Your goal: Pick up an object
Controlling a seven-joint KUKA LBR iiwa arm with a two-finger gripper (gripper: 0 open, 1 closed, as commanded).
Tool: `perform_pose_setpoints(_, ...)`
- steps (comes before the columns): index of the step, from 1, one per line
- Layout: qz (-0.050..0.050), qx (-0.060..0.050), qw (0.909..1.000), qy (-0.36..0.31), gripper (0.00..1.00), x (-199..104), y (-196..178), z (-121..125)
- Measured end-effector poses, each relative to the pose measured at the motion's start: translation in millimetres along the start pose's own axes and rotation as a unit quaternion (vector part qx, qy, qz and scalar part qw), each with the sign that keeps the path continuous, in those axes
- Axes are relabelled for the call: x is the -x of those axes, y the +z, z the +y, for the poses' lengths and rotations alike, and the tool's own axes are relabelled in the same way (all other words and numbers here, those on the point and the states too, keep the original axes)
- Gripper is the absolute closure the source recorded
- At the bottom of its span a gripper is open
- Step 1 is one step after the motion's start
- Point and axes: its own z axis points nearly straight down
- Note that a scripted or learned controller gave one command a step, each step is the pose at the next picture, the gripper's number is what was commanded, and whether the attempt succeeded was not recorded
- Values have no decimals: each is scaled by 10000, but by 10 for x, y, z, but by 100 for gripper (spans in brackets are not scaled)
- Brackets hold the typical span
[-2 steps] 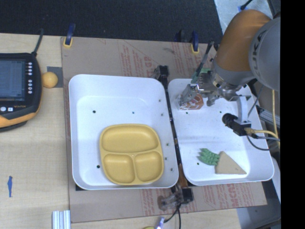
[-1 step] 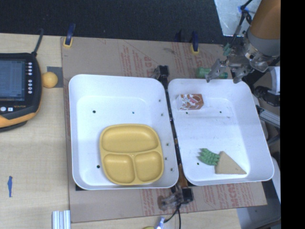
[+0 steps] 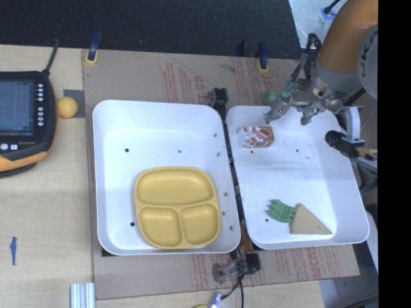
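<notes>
The camera view looks down on a pale wooden surface (image 3: 45, 223) covered in its middle by a brown cardboard sheet (image 3: 160, 82) printed with faint red lettering and held by blue clamps (image 3: 94, 43) along its far edge. Beyond that edge the room falls away into dark carpet (image 3: 148, 11). Two shallow white bins sit side by side on the cardboard, touching along a black hinge strip. The left bin (image 3: 115, 127) holds a yellow divided tray (image 3: 178, 206) toward its near side. Left of that bin, off the cardboard, lie a small yellow ball (image 3: 67, 106) and, farther left, a black and orange control tablet (image 3: 22, 124) with a lit screen.

The right bin (image 3: 321, 172) holds a small red and white packet (image 3: 257, 136) just right of the hinge strip near the far wall, and at its near side a green leafy toy (image 3: 280, 210) touching a tan wedge (image 3: 309, 222) like a slice of bread.

The arm (image 3: 347, 31) comes in from the right, its orange band high above the far right corner of the right bin, wrist angled down and leftward. The jaws (image 3: 294, 112) hang over the far edge of the right bin, just right of the packet; they stand apart, with nothing between them
</notes>
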Motion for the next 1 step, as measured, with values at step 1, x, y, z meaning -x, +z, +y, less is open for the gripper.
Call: perform_pose_setpoints(1,-1,-2,10000,-1,0,-119,506,2)
